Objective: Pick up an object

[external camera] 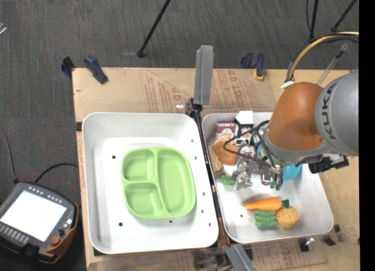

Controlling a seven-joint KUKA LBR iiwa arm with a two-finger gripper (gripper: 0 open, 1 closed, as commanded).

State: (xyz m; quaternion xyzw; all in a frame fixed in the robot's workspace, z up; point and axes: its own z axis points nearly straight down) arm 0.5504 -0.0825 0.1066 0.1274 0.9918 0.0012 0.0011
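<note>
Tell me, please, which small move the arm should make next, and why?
Probably lower the gripper straight down into the right bin. It hangs above that bin's clutter, with the carrot lying just in front, and no object is seen between its fingers.

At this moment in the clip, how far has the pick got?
Done: the arm has reached into the right bin, and the gripper is low among the items near the bin's middle. In hand: nothing visibly held; the view does not settle the grasp. Left: closing on something and lifting it. The carrot, the green piece and the yellow piece lie untouched in the right bin, and the green tray sits in the left bin.
</note>
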